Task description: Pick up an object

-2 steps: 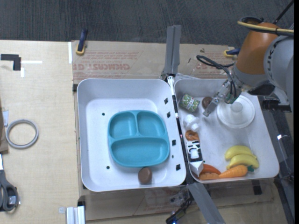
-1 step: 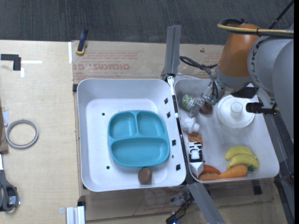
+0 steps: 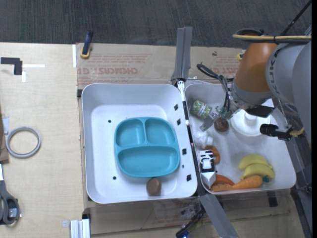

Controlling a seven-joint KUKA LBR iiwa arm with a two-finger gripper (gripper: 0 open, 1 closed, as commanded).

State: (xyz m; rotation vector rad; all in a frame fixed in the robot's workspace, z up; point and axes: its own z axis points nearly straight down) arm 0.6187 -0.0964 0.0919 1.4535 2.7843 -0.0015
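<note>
1. The tool (image 3: 224, 114) hangs low in the upper left part of the right bin (image 3: 285, 182), at the right of the frame, below the grey arm with its orange band (image 3: 255, 66); whether it is wide or narrow cannot be told from this view, and nothing can be seen held in it
2. Just below the tool lies a small dark brown round object (image 3: 221, 125); whether the two touch cannot be told
3. Just left of the tool lies a green patterned packet (image 3: 201, 108), near the bin's upper left corner
4. Right of the brown object sits a white round object (image 3: 250, 123), partly under the arm
5. Lower in the right bin, along its left wall, lie a small white crumpled object (image 3: 202, 138), a small orange-brown item (image 3: 213, 154) and a black and white carton (image 3: 206, 161)
6. At the bottom of the right bin lie two carrots (image 3: 237, 183) side by side, with two yellow bananas (image 3: 255, 166) just above them toward the right
7. The left bin (image 3: 99, 108) fills the middle of the frame and touches the right bin along a shared edge; it holds a blue divided plate (image 3: 147, 147) with three compartments
8. Just below the plate, near the left bin's lower wall, lies a brown round object (image 3: 154, 186)
9. On the bench (image 3: 44, 108) at the left of the frame lie a grey ring (image 3: 22, 142) and, at the lower left corner, a pair of scissors (image 3: 8, 207)
10. A blue and yellow clamp (image 3: 87, 43) sits at the cardboard's upper left corner
</note>
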